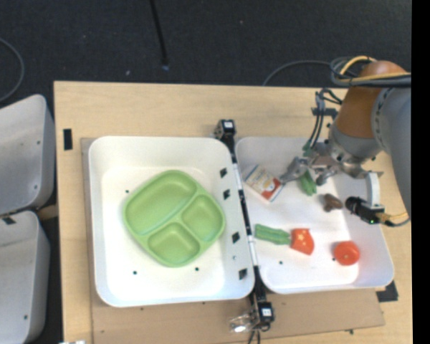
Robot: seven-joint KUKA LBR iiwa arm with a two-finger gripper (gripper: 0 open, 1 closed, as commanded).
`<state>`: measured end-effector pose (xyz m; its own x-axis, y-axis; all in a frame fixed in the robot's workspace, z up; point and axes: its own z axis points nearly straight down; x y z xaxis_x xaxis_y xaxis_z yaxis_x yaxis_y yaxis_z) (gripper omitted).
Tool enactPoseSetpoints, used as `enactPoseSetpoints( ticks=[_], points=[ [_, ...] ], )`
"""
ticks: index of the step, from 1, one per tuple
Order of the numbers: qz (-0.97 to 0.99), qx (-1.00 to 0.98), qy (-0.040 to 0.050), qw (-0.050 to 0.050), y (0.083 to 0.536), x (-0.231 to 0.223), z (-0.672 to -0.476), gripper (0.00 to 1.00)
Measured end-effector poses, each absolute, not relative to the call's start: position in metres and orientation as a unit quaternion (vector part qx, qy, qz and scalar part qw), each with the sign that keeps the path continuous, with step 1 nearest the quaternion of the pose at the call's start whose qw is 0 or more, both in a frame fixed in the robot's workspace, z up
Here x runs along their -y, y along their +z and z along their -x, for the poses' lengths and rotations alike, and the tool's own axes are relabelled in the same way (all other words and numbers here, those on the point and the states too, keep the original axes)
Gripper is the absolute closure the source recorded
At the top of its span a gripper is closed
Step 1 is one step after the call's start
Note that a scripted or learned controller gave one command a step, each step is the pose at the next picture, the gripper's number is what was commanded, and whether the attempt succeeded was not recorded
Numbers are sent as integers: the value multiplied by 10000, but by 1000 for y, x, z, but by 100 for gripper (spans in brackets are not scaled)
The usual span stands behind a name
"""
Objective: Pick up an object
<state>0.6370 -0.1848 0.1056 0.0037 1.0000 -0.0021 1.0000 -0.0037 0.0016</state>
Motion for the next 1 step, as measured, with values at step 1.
enactPoseSetpoints(
  ticks=[1],
  points=[
    [-7086, -7056, 13, 49, 121, 186, -639, 100]
  ],
)
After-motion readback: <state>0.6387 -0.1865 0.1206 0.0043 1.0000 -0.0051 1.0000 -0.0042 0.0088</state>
